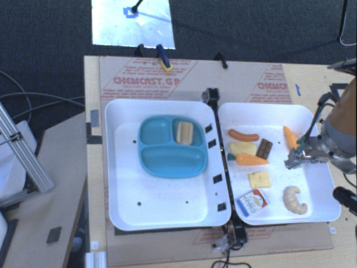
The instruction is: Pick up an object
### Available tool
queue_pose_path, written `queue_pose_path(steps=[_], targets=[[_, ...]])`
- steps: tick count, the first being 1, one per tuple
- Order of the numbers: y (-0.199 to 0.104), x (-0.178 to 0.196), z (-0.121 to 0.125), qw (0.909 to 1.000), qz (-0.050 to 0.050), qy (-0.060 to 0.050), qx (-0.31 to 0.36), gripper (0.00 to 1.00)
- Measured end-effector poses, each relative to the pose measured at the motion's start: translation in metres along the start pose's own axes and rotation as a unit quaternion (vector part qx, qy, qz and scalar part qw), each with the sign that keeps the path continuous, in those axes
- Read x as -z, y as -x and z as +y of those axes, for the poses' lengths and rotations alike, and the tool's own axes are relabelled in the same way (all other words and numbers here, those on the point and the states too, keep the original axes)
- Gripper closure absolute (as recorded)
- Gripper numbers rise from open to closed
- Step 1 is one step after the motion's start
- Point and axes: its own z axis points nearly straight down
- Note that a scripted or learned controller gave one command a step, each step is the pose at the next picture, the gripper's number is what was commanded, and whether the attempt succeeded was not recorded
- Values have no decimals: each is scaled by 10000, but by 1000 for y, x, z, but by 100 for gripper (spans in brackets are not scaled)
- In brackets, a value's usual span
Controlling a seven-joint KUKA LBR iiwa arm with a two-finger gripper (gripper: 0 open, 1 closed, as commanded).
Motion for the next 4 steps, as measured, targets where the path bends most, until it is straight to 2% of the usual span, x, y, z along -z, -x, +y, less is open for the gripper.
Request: queue_pose_path(steps=[2, 3, 4], targets=[[-89, -14, 49, 10000, 14, -23, 27, 100], [-134, 3, 70, 10000, 20, -18, 27, 100], [-183, -4, 101, 10000, 20, -21, 23, 100]])
